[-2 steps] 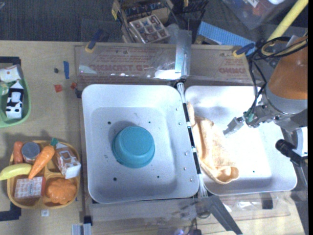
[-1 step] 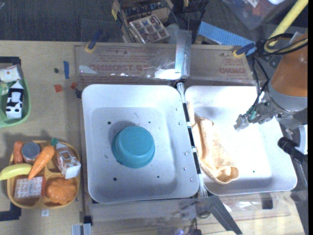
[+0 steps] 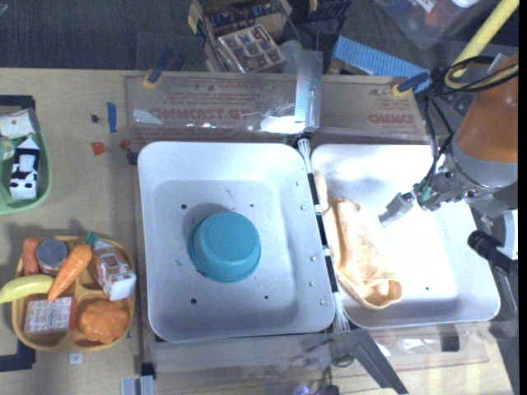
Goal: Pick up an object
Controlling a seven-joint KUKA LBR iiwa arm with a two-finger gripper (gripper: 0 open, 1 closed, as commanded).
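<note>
Pincer (image 3: 394,210), state I cannot tell, is hovering; I'm lowering it squarely onto the crumpled orange-cream cloth (image 3: 360,252) just below-left.

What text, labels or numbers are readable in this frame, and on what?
None can be read with certainty.
Cardboard panel behind the left bin: reddish print under clear plastic, too blurred to read.
Cardboard panel behind the right bin: same reddish print, blurred.
Small carton in the yellow toy-food tray: printed faces, too small to read.
Blue bowl and orange cloth: I see no markings.
</note>
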